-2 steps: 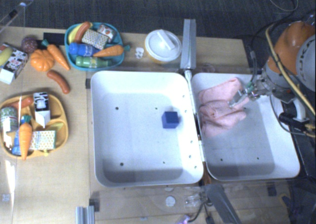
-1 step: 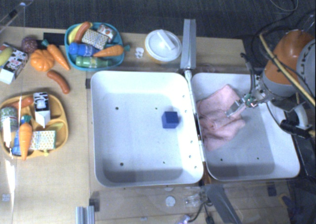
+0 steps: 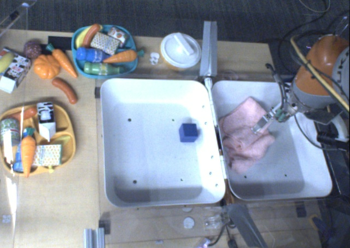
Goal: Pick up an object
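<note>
A crumpled pink cloth [image 3: 245, 133] lies in the right bin [image 3: 306, 178], against its left wall. A small blue cube [image 3: 188, 132] sits near the middle right of the left bin [image 3: 136, 181]. My gripper [image 3: 261, 126] reaches in from the right, low over the cloth's right part, its tips at the fabric. The grey arm with its orange band [image 3: 322, 55] stands above the right bin's far right corner.
On the bench to the left are a blue bowl [image 3: 105, 51] and a yellow plate [image 3: 38, 138], both full of toy food, and loose toy vegetables [image 3: 54, 69]. A white lidded dish [image 3: 180, 50] sits behind the bins. Cables [image 3: 314, 0] run at right.
</note>
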